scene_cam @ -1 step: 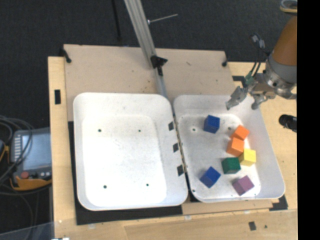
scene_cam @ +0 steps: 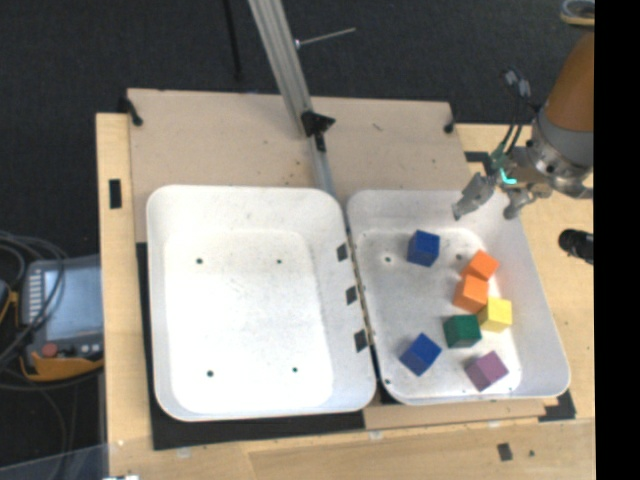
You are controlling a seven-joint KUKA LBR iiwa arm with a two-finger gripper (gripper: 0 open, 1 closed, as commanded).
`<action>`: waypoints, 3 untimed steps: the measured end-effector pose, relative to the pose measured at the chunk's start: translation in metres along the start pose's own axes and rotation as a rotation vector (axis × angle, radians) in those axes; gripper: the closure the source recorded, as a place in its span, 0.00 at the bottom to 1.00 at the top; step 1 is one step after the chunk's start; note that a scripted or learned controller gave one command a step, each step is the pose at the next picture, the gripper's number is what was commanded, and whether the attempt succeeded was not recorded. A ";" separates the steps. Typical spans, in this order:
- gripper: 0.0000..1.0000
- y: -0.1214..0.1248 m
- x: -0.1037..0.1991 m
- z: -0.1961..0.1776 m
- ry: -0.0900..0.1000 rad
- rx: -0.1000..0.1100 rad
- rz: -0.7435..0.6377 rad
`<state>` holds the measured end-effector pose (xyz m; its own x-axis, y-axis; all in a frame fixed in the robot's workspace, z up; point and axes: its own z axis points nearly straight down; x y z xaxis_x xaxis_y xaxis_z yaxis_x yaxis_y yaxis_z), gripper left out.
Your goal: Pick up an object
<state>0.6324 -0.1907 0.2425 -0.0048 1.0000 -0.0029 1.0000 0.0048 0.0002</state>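
The right bin (scene_cam: 395, 213) holds several small cubes: a blue cube (scene_cam: 423, 247) near its middle, two orange cubes (scene_cam: 477, 279) stacked close together, a yellow cube (scene_cam: 497, 314), a green cube (scene_cam: 462, 330), a second blue cube (scene_cam: 420, 353) and a purple cube (scene_cam: 487, 369). My gripper (scene_cam: 493, 199) hovers above the bin's far right corner, up and to the right of the first blue cube. Its two fingers (scene_cam: 470, 200) are spread apart with nothing between them.
The left bin (scene_cam: 175, 218) lies beside the right one. A slanted metal pole (scene_cam: 285, 63) rises from behind the bins' shared edge. A pendant and cables (scene_cam: 45, 308) sit off the bench at the left.
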 end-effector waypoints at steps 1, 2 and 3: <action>0.00 0.001 0.000 0.042 0.001 0.003 0.002; 0.00 -0.005 0.004 0.087 0.001 0.003 0.003; 0.00 0.000 0.002 0.117 -0.002 -0.016 0.002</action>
<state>0.6323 -0.1889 0.1255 -0.0029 1.0000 -0.0045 0.9999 0.0029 0.0167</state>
